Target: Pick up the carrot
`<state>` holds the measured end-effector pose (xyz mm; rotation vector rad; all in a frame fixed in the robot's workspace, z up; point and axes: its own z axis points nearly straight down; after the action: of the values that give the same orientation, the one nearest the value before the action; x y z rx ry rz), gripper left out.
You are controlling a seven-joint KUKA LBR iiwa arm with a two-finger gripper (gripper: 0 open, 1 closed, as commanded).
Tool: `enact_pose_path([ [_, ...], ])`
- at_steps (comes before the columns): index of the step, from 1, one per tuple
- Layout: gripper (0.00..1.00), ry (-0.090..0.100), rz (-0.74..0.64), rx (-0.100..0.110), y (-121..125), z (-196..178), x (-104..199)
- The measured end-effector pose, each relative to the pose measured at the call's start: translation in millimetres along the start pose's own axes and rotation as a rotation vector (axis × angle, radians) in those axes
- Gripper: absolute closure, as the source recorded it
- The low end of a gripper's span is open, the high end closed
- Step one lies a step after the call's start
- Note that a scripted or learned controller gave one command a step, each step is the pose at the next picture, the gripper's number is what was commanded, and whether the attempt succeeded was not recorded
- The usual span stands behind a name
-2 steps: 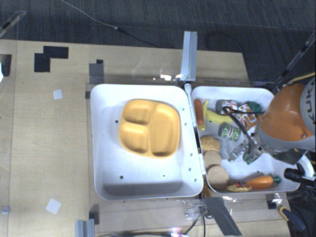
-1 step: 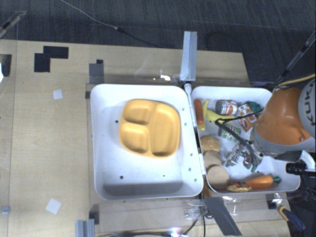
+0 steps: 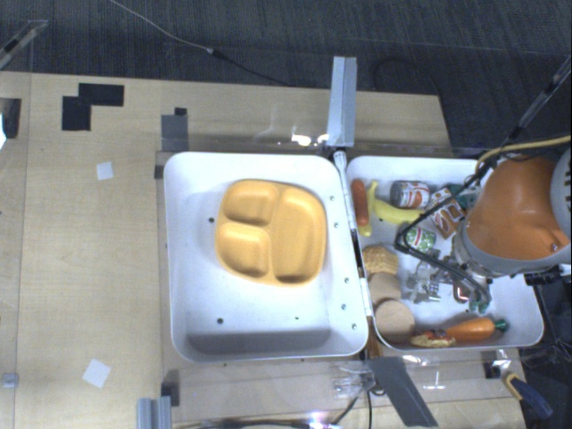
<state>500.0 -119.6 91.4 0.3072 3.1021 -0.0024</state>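
Carrot, orange with a green tip, lies along the near wall of the right bin, just below and slightly right of the gripper. How the gripper stands is hard to tell against the clutter; it seems to grip nothing. To its left sit a bread roll and, farther, the left bin with a yellow divided tray. Beyond it lies a banana. The wooden bench meets dark carpet behind.

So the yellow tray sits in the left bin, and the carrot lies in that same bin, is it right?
Not quite. The yellow tray does sit in the left bin, but the carrot lies in the right bin, near its front edge, as the camera view shows.
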Motion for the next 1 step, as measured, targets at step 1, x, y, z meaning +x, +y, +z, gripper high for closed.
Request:
enact_pose_path([
  [1, 1.0, 0.004, -0.329, -0.003, -19.9, 0.8, -16.2],
])
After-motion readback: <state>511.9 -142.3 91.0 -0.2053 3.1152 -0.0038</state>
